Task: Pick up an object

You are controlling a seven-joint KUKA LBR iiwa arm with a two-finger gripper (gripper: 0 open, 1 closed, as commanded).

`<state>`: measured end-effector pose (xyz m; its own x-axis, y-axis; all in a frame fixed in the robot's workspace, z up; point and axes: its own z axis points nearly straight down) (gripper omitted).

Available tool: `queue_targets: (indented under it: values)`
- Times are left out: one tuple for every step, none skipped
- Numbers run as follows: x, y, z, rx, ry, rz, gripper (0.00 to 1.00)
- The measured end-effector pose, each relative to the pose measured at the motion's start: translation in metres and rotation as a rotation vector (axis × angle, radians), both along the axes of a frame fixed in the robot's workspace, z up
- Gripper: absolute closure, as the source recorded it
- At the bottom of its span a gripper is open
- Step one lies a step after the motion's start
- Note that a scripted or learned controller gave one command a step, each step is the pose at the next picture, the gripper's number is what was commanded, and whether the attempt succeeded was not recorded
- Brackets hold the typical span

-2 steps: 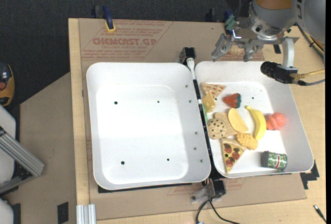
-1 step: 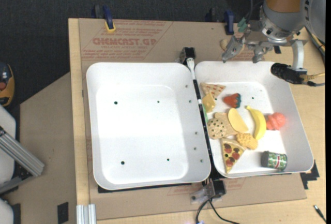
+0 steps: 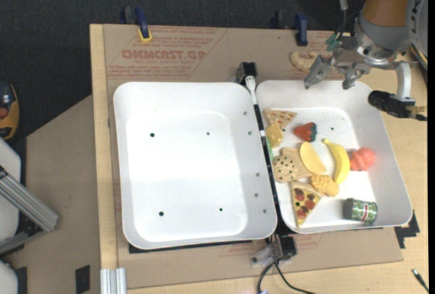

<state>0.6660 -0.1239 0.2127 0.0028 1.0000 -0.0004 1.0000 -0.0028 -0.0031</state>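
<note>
My gripper (image 3: 333, 81) hangs open over the far rim of the right bin (image 3: 387, 143), its two fingers spread with nothing between them. Below it in that bin lie a pizza slice (image 3: 279, 117), a strawberry (image 3: 306, 130), a banana (image 3: 339, 160), a pink ball-like item (image 3: 362, 158), a yellow oval slice (image 3: 312, 157), a cookie (image 3: 287, 165), a waffle piece (image 3: 325, 185), a second pizza slice (image 3: 304, 201) and a green can (image 3: 359, 210). All of them sit apart from the gripper.
The left bin (image 3: 129, 150) lies beside the right one, joined by a black hinge strip (image 3: 262, 143). Blue clamps (image 3: 143, 22) hold the brown board at the back. A tan object (image 3: 302, 59) rests on the board behind the right bin.
</note>
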Motion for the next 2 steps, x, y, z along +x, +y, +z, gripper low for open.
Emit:
queue_targets:
  values:
    - [-0.001, -0.037, -0.061, 0.0, 0.002, 0.0, 0.0]
    - [-0.001, -0.083, -0.13, 0.001, 0.001, 0.0, 0.0]
